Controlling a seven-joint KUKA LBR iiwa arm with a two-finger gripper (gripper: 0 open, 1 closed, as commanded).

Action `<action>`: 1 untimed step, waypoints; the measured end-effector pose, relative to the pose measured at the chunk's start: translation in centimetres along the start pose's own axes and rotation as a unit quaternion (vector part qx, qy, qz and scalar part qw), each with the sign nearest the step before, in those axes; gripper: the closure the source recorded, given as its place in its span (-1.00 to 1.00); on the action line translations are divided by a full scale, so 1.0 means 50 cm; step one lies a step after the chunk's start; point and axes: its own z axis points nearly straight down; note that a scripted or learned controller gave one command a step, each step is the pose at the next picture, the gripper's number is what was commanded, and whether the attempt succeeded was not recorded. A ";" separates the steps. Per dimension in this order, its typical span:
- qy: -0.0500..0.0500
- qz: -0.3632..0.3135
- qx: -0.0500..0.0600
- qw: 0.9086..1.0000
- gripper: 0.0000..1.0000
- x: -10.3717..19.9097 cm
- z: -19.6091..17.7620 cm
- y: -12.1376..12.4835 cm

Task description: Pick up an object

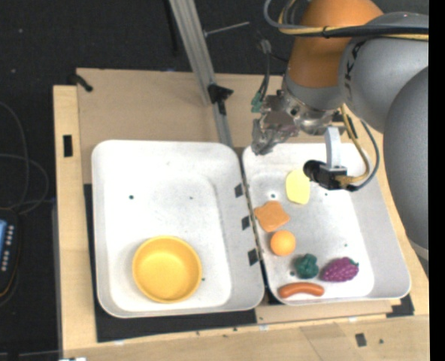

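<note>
Your gripper (264, 143) hung over the far left corner of the right shallow white bin (380, 239), beside the divider. Fingers: you couldn't tell, too dark and small to read; nothing visibly between them. Nearest pick was the pale yellow rounded plastic piece (298, 188), lying toward the bin's near right from the gripper, long axis roughly far-to-near. Orange square cracker-like block (271, 216) and small orange ball (283, 243) sat nearer you along the left wall. Yellow plastic bowl (167, 268) sat in the left bin's near corner.
</note>
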 end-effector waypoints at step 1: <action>0.000 0.000 0.000 1.000 1.00 0.103 0.005 -0.034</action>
